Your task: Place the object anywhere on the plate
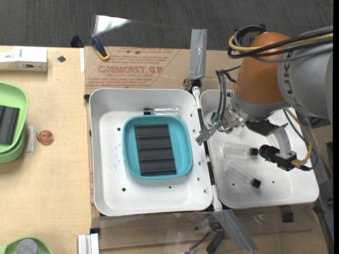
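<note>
Looking down, I see the teal plate with a dark ribbed insert in the left white bin. The arm hangs over the right bin, right of the plate; its gripper sits by the divider, and I can't tell its state. A clear marker with black cap lies just behind the plate.

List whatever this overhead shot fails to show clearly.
- Gripper: the arm's wrist covers it from above, so the finger state can't be read.
- Right bin: its upper part lies under the arm.
- Small clear item behind the teal plate: too small and transparent to identify.
</note>
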Robot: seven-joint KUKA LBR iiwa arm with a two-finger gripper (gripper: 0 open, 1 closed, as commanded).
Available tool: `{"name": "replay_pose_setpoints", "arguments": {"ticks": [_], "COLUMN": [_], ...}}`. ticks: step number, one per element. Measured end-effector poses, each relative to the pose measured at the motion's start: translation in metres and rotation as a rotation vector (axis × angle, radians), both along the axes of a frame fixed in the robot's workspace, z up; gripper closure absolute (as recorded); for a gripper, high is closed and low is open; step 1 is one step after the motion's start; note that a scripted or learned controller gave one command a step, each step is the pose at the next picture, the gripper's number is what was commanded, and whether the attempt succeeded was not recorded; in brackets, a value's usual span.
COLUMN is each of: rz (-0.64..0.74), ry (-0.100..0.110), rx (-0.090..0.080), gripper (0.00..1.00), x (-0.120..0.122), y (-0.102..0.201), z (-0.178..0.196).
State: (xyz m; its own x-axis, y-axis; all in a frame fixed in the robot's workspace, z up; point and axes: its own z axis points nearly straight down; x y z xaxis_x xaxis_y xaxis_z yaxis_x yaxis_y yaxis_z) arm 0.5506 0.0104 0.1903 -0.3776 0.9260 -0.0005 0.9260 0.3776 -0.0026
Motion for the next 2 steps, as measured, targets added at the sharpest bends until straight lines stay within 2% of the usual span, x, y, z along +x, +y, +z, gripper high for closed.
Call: {"name": "replay_pose_setpoints", "arguments": {"ticks": [2], "rz": [0.000], "ry": [0.000], "rx": [0.000], "gripper": [0.00], "x": [0.0000], "y": [0.0000], "z": [0.0001]}}
